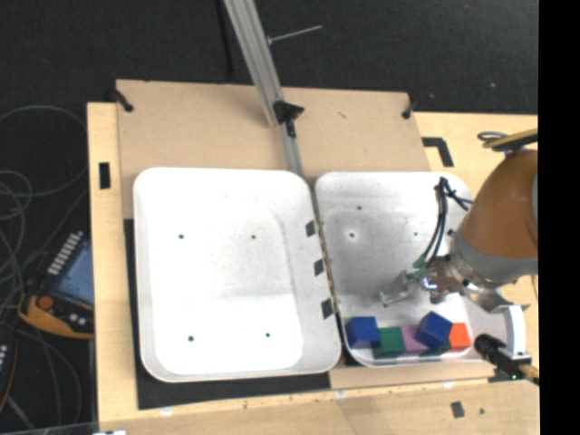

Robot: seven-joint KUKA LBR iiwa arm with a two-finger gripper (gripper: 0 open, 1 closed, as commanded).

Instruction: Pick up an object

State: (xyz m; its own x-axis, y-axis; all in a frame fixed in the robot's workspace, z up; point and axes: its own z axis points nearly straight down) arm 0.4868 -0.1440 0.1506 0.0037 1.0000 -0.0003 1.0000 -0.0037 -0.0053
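On the bench [381, 134], blocks are seen in the right bin [362, 207] along its near edge: two blue cubes [362, 330] [434, 328], a green [391, 341], an orange [459, 335], a flat purple [414, 340]. Whether the pincer [397, 290] is open cannot be told; nothing is seen gripped. No writing is legible.

Claw [396, 292] low over right bin [362, 198], just above blue [362, 330], green [391, 341], orange blocks [459, 336].

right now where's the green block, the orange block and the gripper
green block [391, 340], camera view, middle of its top face
orange block [459, 335], camera view, middle of its visible face
gripper [396, 293], camera view, at its fingertips
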